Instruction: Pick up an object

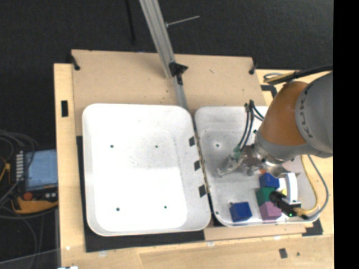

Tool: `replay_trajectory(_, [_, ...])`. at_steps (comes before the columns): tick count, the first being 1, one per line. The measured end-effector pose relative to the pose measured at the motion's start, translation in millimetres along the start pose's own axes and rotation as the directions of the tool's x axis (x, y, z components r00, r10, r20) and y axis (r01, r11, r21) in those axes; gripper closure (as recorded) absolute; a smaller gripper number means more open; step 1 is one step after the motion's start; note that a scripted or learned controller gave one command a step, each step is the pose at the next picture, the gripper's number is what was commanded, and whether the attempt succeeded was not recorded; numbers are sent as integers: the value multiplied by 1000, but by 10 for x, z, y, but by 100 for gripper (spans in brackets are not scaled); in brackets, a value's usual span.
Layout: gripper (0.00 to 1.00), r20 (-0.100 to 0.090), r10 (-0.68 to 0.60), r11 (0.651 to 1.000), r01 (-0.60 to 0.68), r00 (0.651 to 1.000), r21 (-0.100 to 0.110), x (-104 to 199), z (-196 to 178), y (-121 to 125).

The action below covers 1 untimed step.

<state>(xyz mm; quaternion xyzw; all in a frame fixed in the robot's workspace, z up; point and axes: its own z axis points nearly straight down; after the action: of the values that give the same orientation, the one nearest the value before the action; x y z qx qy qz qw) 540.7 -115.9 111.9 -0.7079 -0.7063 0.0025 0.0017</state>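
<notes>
Blue block (240, 211) near right bin's (216, 129) front rim, jaws (235, 164) above, grip state unclear

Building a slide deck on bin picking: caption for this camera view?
KUKA arm's gripper low in right bin, near blue block and purple block.

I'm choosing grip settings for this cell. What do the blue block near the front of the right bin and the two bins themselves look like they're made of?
Blue block: looks like matte foam or plastic, given its solid colour, lack of glare and soft edges; which one is unclear.
Right bin and left bin: apparently moulded white plastic, with rounded corners, a smooth raised rim and a slightly scuffed, speckled grey floor.
</notes>
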Motion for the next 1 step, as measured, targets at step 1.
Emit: replay_trajectory(1, [100,-2,7,1000,-7,1000,-11,4,-146,30])
